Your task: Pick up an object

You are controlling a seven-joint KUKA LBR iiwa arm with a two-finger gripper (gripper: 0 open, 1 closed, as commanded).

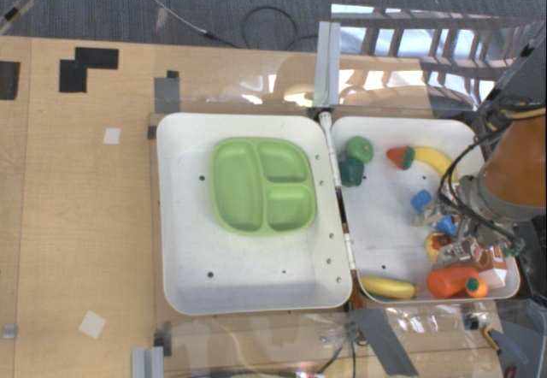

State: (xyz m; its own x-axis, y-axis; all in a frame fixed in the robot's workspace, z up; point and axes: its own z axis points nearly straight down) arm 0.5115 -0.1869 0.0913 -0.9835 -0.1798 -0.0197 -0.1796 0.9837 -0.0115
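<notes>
The right bin (376, 222) serves here as the landmark, because all the loose objects lie in it and the arm (517, 171) comes over its right side. The gripper (468, 235) hangs low near the bin's lower right corner, but its tip is lost among cables and small coloured pieces, so I cannot tell if it is open, closed, or holding something. Just below it, against the bin's front wall, lies an orange bottle (453, 281) on its side; this seems the nearest candidate for the task, though which object is aimed at is only my guess. A blue block (421, 200) sits a little to the left of the gripper, towards the bin's middle. At the bin's front edge, left of the bottle, a yellow banana (389, 286) rests along the wall, probably because round things roll to the sides. Near the bin's back wall lie a second banana (432, 159) touching a red strawberry-like piece (400, 156), and in the back left corner a green fruit (358, 148) with a darker green piece (350, 171) beside it. Left of the right bin, the other bin (184, 274) carries a green divided plate (261, 186), well apart from the arm. The pick looks not yet secured.
</notes>
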